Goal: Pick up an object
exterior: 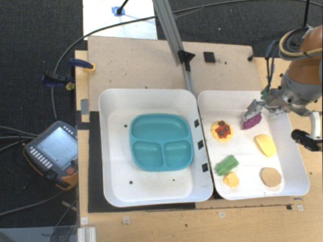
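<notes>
Camera view, reading from the left of the frame: I see a grey teach pendant lying off the desk at the lower left, cables trailing around it. Next comes the left white bin, which carries a teal divided tray near its middle. The right white bin touches it along the centre seam. In that bin, a small round piece with red and dark topping lies near the left wall, a green piece sits below it, and a small orange-yellow piece is just beside the green one. Further right are a yellow wedge and a tan round piece below it. In the upper part of that bin, a purple object lies directly under my tool, which reaches in from the right edge on the grey arm. I cannot tell whether the tool's fingers are spread or pressed together, nor whether they grip the purple object.
</notes>
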`<state>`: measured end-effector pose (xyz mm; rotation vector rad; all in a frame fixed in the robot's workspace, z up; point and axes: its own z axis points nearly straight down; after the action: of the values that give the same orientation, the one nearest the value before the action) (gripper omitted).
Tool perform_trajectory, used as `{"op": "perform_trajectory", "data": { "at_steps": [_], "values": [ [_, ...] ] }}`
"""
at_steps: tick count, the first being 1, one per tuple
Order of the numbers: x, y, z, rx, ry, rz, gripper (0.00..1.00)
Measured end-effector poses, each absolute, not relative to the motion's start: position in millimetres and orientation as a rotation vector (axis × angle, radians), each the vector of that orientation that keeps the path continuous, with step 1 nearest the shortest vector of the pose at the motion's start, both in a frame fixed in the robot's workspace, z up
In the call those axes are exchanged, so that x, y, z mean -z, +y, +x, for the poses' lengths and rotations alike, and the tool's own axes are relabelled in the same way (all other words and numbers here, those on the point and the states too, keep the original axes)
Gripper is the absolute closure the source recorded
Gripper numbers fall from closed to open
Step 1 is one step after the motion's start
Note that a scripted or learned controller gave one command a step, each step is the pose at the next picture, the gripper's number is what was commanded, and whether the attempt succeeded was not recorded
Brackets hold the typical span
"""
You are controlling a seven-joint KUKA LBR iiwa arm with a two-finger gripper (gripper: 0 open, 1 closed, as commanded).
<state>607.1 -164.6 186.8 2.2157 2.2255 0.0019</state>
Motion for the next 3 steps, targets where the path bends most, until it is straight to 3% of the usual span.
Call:
{"op": "perform_trajectory", "data": {
  "at_steps": [2, 3],
  "values": [
    [-86.6, -168.0, 607.2, 0.0, 2.221, 2.219, 0.0],
    [-87.3, -168.0, 609.5, -0.005, 2.22, 2.216, 0.0]
  ]
}}
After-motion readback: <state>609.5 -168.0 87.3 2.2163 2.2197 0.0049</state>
